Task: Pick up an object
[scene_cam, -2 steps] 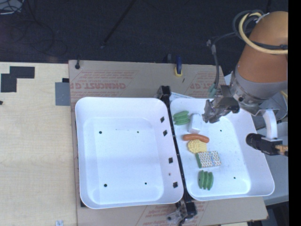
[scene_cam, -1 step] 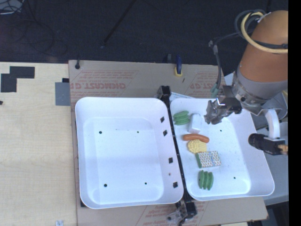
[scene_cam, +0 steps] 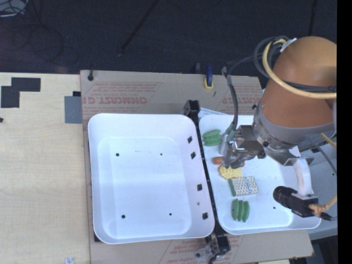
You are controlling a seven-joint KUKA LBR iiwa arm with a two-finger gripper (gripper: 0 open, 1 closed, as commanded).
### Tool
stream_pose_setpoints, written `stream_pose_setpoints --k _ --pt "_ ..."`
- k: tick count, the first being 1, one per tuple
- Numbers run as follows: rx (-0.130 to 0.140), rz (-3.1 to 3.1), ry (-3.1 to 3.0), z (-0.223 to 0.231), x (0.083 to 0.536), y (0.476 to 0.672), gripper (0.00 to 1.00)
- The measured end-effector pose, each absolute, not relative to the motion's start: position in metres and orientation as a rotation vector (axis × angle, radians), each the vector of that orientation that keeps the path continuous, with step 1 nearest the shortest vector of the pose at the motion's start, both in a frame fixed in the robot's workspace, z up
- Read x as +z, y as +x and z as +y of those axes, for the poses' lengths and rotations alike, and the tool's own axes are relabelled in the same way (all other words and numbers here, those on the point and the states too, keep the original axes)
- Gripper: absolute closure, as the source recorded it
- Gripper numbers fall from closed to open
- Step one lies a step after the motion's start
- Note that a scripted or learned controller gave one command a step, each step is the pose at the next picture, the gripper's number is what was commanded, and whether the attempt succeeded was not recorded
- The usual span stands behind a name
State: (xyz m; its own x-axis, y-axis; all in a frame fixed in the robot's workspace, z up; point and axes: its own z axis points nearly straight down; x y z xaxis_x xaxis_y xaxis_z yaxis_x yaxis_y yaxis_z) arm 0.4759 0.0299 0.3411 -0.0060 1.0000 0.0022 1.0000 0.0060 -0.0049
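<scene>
Nearest us, the arm's orange band (scene_cam: 301, 87) looms above the yellow piece (scene_cam: 230, 172). We cannot tell the tool's (scene_cam: 233, 157) state; we should descend squarely over that piece.

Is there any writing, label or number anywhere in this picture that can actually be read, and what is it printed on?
Red block letters on the brown cardboard sheet behind the bins: printed upside down from here and too blurred to quote with confidence.
More red print on the same cardboard's near edge, below the bins: too small and cut off to read.
The small white speckled packet in the right white bin: patterned, no legible words.
Nothing else carries readable text.
</scene>
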Motion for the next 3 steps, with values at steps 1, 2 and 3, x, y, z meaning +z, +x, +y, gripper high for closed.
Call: stream_pose_setpoints --k 1,2,3 --pt "-0.003 -2.226 -2.218 0.049 0.394 0.476 1.00" --pt "-0.008 -2.229 -2.217 0.099 0.473 0.476 1.00" --pt "0.009 -2.228 -2.211 0.098 0.478 0.476 1.00"
